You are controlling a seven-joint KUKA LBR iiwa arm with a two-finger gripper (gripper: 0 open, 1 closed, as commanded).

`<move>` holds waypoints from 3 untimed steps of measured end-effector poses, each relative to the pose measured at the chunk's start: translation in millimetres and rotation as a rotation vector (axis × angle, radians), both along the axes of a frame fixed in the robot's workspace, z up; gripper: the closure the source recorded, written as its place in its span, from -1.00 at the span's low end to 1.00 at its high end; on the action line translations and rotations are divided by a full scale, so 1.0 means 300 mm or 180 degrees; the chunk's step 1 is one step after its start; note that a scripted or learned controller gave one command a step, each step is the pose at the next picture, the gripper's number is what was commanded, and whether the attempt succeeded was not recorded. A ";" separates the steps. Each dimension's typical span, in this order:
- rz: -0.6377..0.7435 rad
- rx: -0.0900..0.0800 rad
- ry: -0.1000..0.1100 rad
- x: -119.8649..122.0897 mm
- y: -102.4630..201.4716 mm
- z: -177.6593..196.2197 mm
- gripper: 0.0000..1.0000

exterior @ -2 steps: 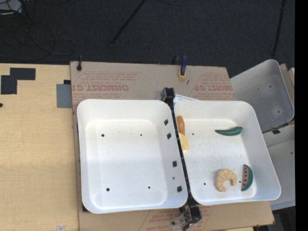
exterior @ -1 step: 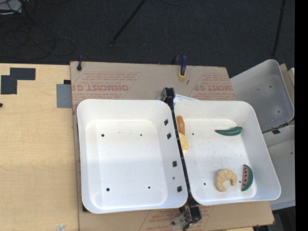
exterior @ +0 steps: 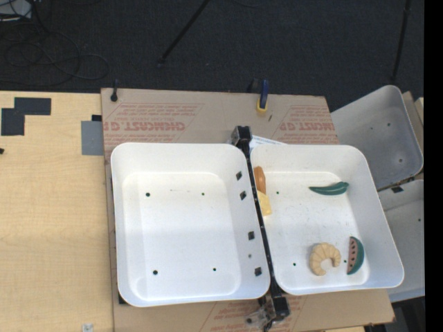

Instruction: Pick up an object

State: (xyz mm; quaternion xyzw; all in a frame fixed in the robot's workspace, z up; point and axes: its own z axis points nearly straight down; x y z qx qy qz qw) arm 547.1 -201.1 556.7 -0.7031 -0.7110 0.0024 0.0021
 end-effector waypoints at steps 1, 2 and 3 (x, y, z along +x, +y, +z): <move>0.0000 0.0002 0.0003 0.000 -0.001 -0.002 -1.00; 0.0018 0.0001 0.0008 0.003 0.002 0.031 1.00; -0.0017 0.0019 0.0035 0.189 0.191 -0.570 1.00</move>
